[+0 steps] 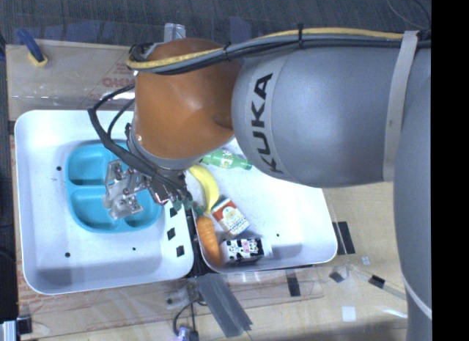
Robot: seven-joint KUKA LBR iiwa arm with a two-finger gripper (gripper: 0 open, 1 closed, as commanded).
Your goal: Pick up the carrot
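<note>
The gripper (124,193) is hanging over the blue tray (84,185) at centre left, nothing visible between its fingers. The carrot (209,238) is lying at lower centre, beside a banana (205,185).

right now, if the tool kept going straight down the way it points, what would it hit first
Most likely the blue divided plastic tray in the left white bin; the tool hangs over it, though depth is unclear.

The table (66,61), pale wood, is carrying two shallow white bins side by side: the left bin (37,185) and the right bin (308,237). Black tape strips (343,238) are lying near the right bin.
</note>
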